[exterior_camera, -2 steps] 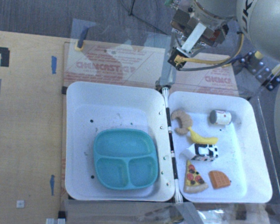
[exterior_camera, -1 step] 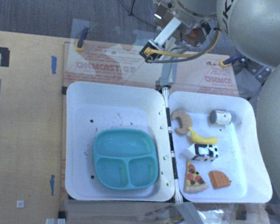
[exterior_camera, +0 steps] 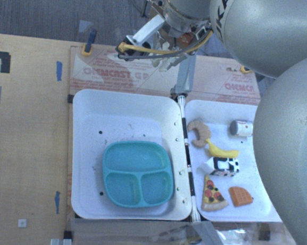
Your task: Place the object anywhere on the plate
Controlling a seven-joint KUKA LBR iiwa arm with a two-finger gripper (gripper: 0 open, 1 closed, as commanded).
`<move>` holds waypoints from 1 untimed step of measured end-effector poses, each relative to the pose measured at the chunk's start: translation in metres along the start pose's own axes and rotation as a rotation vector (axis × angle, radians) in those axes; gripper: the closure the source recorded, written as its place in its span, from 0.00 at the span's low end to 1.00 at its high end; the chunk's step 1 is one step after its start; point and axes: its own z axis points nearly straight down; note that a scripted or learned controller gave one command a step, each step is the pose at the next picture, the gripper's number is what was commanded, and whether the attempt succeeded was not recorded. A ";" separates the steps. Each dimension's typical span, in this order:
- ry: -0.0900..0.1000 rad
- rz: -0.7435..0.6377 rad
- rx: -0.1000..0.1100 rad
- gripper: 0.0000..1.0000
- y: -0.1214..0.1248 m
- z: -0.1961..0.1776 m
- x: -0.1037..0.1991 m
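A teal plate (exterior_camera: 137,173) with three compartments lies in the left bin (exterior_camera: 90,114), toward its front. The right bin (exterior_camera: 261,206) holds several toy foods: a tan croissant (exterior_camera: 199,132), a yellow banana (exterior_camera: 221,150), a black-and-white carton (exterior_camera: 225,165), a pizza slice (exterior_camera: 213,194), an orange waffle (exterior_camera: 240,196) and a small grey can (exterior_camera: 241,128). My gripper (exterior_camera: 182,87) hangs over the back end of the divider between the two bins, apart from all of these objects. Nothing is visibly held.
The grey arm (exterior_camera: 285,77) covers the upper right and the right side of the right bin. Cables and a yellow fitting (exterior_camera: 136,48) hang at the wrist. The wooden bench (exterior_camera: 24,134) stretches to the left with blue tape marks.
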 end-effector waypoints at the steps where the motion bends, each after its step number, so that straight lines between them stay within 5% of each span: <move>1: 0.001 0.323 0.001 1.00 -0.029 0.001 0.031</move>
